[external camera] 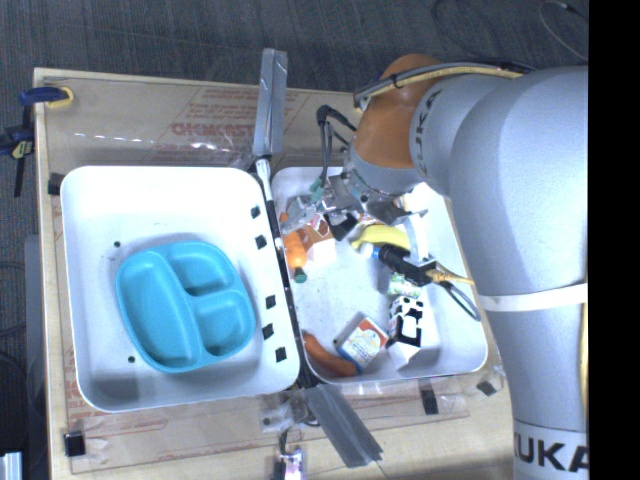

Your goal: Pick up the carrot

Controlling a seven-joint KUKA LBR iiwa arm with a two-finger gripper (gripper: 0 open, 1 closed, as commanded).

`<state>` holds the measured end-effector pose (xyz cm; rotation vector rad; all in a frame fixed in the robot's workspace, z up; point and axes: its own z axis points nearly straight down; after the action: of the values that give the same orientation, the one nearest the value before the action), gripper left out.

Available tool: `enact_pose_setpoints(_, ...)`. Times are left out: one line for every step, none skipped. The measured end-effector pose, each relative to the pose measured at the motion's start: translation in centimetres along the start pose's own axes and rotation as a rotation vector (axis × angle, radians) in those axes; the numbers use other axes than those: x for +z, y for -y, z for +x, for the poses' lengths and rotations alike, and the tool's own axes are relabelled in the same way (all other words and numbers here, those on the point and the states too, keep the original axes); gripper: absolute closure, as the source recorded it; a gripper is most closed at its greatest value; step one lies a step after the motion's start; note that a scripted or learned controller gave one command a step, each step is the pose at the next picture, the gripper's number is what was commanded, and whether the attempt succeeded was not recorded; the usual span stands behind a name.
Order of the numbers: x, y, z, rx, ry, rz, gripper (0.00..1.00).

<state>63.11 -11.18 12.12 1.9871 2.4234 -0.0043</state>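
Note:
The carrot (pixel 296 249), a short orange piece, lies against the left wall of the right bin (pixel 455 353), near its far end. My gripper (pixel 322 211) is low in that bin's far left corner, just up and to the right of the carrot, very close to it. Its tip is crowded by small items and partly hidden by the wrist, so whether it touches the carrot cannot be made out.
A yellow banana (pixel 381 235) lies right of the gripper. A black-and-white carton (pixel 408 320), a small box (pixel 360 344) and a brown sausage-like piece (pixel 327 357) sit toward the near end. The left bin (pixel 90 198) holds a blue divided tray (pixel 185 303).

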Motion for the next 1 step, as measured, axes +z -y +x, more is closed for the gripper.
enact_pose_setpoints(2.51, 4.02, -0.08, -0.008, 0.006, -0.002, 0.00)
